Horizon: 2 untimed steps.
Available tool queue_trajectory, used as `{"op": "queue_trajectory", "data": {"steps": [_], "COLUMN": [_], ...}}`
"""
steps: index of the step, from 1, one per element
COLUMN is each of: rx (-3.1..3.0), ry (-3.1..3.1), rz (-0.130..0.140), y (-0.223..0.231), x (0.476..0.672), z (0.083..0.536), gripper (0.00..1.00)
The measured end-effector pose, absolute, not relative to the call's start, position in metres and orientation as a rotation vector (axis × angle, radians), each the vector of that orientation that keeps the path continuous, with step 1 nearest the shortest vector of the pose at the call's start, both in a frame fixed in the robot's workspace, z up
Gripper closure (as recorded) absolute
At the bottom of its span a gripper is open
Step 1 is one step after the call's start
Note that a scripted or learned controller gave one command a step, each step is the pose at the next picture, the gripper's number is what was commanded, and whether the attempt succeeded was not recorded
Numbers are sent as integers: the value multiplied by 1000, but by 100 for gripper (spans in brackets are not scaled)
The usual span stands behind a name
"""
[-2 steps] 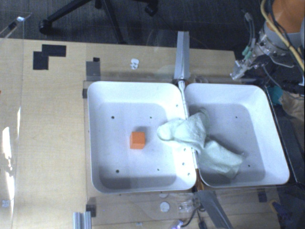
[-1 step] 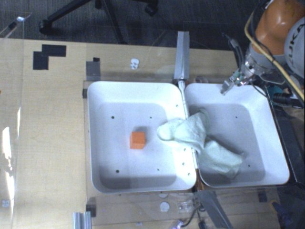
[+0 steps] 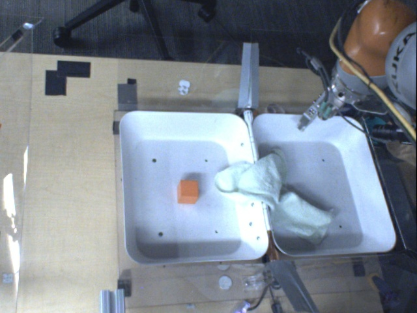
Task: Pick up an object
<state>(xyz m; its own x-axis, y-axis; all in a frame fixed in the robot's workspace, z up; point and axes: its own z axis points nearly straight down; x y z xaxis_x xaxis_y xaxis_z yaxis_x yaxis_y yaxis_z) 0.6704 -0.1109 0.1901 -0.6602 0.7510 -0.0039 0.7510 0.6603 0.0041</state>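
Gripper [image 3: 307, 120] at the end of the grey arm [image 3: 391, 57], reaching in from the right below the orange band [image 3: 368, 25]. Hangs over the far left corner of the right bin [image 3: 365, 175], close to the rim, pointing down and to the left. Too small and too slanted in this view to tell how far open. Touches neither of the loose things in the bins and sits well apart from both. Orange cube [image 3: 188, 192] alone on the floor of the left bin [image 3: 140, 175], a little left of the middle, clear of every wall. White cloth [image 3: 270, 191] crumpled and draped across the shared edge of the two bins: rounded bunched end in the left bin, near the cube but not touching it; flatter, wider end spread toward the near side of the right bin. Metal post [image 3: 248, 77] upright on the bench behind the seam between the bins. Black tape patches [image 3: 65, 75] stuck on the wooden bench top [image 3: 65, 175] at the far left, bearing no lettering. Small white scrap [image 3: 184, 87] behind the left bin, too small to make out. Dark marking on the grey casing at the right edge, cropped and not readable. Chair base [image 3: 137, 5] on the dark floor beyond the bench.
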Motion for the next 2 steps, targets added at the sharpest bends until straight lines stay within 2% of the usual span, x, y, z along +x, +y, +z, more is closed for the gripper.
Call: {"op": "queue_trajectory", "data": {"steps": [1,2], "rx": [1041,791], "ry": [2960,3033], "rz": [3,4], "y": [-99,-80], "x": [644,654], "z": [190,185], "gripper": [100,100]}}
